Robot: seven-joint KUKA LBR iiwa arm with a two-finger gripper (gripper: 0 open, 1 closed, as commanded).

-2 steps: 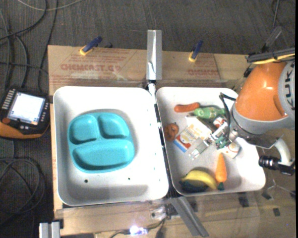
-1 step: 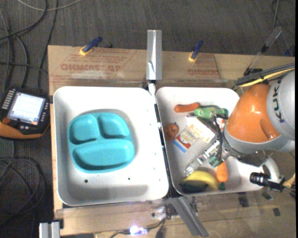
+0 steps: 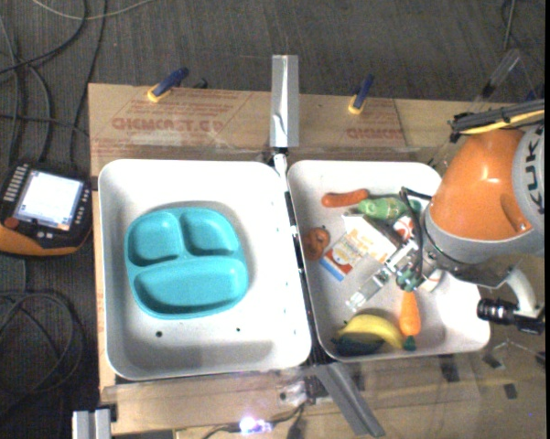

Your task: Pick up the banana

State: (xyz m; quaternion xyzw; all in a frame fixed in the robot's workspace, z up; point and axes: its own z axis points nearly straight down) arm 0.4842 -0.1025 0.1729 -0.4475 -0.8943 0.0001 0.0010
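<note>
The banana (image 3: pixel 375 326) is yellow and lies along the front wall of the right bin (image 3: pixel 458 329), with a dark object (image 3: pixel 357 344) against its near side. My gripper (image 3: pixel 393 273) hangs under the orange wrist band over the middle of the right bin. It is above and slightly right of the banana, and apart from it. Nothing of the banana sits in the gripper. An orange carrot (image 3: pixel 409 316) stands just right of the banana, directly below the gripper.
The right bin also holds a red chili (image 3: pixel 346 198), a green item (image 3: pixel 382 208), a brown fruit (image 3: pixel 318 240) and a printed packet (image 3: pixel 352 248). A teal divided plate (image 3: pixel 190 262) lies in the left bin (image 3: pixel 119 337). A pendant (image 3: pixel 41 208) rests off the bench to the left.
</note>
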